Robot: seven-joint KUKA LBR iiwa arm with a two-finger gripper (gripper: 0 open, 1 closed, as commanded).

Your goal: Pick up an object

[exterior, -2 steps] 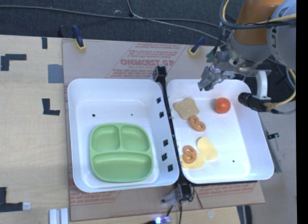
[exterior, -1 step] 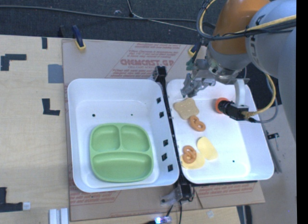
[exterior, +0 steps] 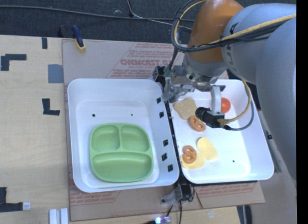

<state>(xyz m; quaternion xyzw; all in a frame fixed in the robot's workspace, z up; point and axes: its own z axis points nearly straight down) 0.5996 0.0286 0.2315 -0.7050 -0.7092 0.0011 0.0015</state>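
Your gripper (exterior: 180,92) hangs at the right bin's (exterior: 250,167) upper-left corner, whether it grips anything I cannot tell, with the cracker (exterior: 185,107) lying just below it toward the pretzel (exterior: 196,123).

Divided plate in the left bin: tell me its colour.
Light green all over; the divided plate shows plainly in the camera view, lying in the left bin.

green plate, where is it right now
The green plate lies in the left white bin, toward its near edge, across the divider from the pretzels in the right bin.
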